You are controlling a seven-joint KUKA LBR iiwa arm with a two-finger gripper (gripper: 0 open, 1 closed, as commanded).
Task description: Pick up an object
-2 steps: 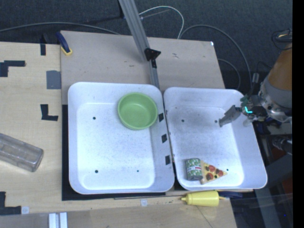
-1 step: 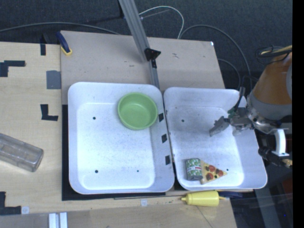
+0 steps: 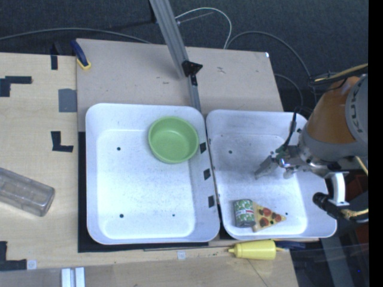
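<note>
Grey two-finger gripper (image 3: 267, 167), apparently spread and grasping nothing, hovers mid-right above the small green can (image 3: 243, 212) touching the pizza-slice toy (image 3: 267, 217); descent risks nudging both aside.

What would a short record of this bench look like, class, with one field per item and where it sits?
left bin: round green plastic bowl at its far right corner
right bin: small green can touching a toy pizza slice, near edge
gripper: over right bin's middle, holding nothing visible
bench front edge: yellow plastic bottle lying outside the bins
</note>
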